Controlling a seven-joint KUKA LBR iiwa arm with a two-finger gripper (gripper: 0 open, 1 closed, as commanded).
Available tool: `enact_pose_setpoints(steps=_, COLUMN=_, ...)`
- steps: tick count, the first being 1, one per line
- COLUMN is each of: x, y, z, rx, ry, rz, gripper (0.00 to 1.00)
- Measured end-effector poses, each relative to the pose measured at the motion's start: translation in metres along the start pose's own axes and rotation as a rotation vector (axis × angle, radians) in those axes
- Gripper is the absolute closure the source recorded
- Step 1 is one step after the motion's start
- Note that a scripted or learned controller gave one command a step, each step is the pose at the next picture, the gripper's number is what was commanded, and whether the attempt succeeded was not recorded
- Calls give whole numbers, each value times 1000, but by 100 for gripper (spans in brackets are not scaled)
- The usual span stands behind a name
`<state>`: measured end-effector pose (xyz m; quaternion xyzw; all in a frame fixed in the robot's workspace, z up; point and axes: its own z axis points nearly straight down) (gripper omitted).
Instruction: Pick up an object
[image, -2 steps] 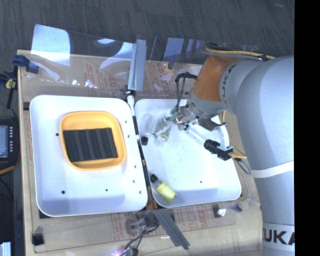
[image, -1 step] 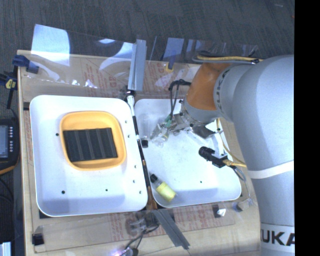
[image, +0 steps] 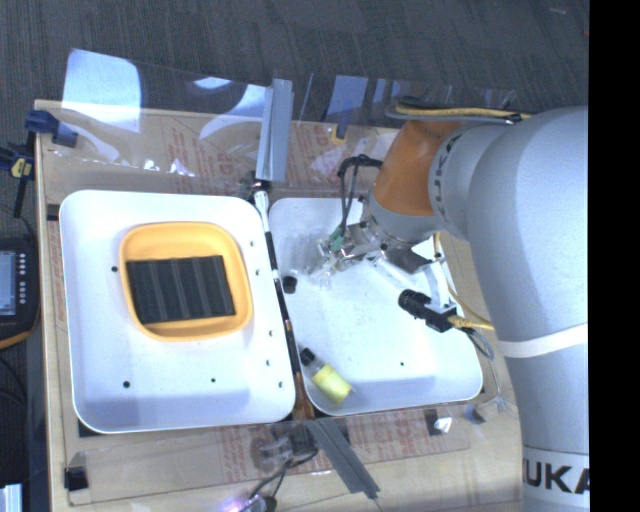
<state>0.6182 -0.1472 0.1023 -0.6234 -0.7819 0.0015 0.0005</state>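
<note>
Your arm's grey bulk (image: 520, 230) looms closest, reaching into the right bin (image: 460, 385). You cannot tell the state of the gripper (image: 340, 246) low at the bin's far left. Nothing looks lifted yet: a small dark piece (image: 289, 284) lies nearby, a yellow marker (image: 326, 378) nearer the front, a yellow tray (image: 180, 280) in the left bin (image: 100, 390).
</note>
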Motion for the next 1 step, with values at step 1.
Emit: enact_pose_setpoints(steps=1, x=16, y=38, z=-113, rx=-3, ry=1, rz=15, gripper=100)
